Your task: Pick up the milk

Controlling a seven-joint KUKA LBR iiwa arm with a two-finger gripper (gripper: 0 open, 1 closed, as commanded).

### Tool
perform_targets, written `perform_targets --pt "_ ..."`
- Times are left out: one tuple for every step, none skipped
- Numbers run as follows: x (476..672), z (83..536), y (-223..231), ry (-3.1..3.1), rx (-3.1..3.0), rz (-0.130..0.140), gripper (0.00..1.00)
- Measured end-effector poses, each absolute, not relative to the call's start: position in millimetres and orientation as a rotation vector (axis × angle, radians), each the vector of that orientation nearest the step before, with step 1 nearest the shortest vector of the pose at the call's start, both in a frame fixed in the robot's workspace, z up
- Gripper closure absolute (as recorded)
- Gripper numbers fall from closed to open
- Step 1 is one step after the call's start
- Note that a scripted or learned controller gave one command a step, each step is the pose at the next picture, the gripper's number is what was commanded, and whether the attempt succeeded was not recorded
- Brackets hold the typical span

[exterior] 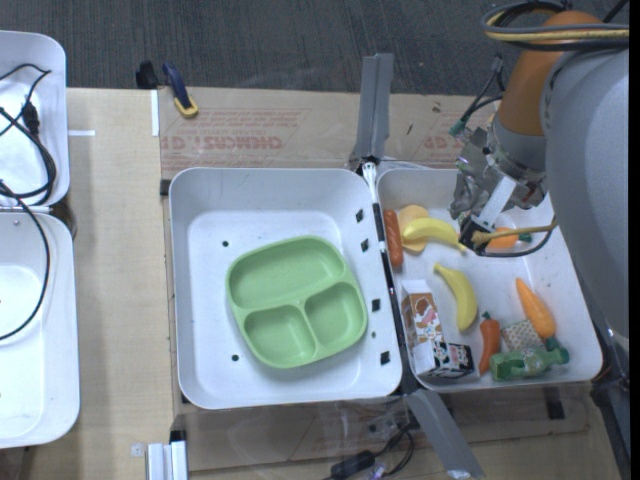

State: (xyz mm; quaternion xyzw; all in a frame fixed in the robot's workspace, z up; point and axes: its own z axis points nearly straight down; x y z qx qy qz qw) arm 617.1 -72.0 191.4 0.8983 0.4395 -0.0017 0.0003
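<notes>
Pincer [478, 223] hovers at right bin's far end, grip state unclear; white-brown milk carton [432, 334] lies toward near-left corner, long axis near-to-far.

The arm [590, 118] is cut off by the right edge and covers the right bin's [585, 353] far right corner. The gripper [478, 223] is small and cluttered with cables; its finger state cannot be determined. It hides part of an orange item [503, 238]. The print on the milk [432, 333] is too small to read. White trays [30, 268] are cut off by the left edge.
</notes>
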Motion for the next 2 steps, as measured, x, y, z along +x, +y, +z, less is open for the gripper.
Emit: perform_targets --pt "616.9 190.8 -72.0 1.381 2.822 -0.006 0.0" --pt "559.9 254.5 -119.2 1.494 2.764 -0.007 0.0"
